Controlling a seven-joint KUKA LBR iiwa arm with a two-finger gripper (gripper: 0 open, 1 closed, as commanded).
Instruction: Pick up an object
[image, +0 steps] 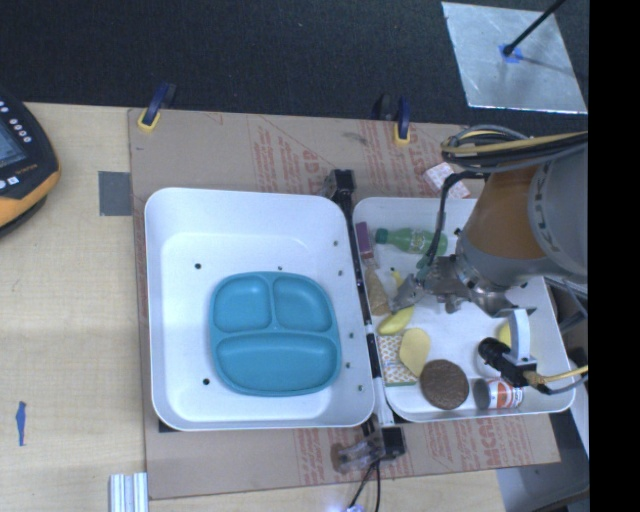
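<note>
Right bin (560, 402), near edge: brown round disc (443, 384) beside a small bottle (497, 395) lying on its side. Behind them, yellow banana-like piece (396, 321), long axis slanting up-right. Gripper (412, 291) just above it; grip state can't be read. Farther back, green bottle (408, 240) lying crosswise. Left bin (170, 300): blue divided plate (274, 333).

A yellow banana (396, 321) lay tilted just below the gripper (408, 291). Farther below sat a pale chip (414, 349) and a brown disc (443, 384). A green bottle (410, 240) lay flat above the gripper.
</note>
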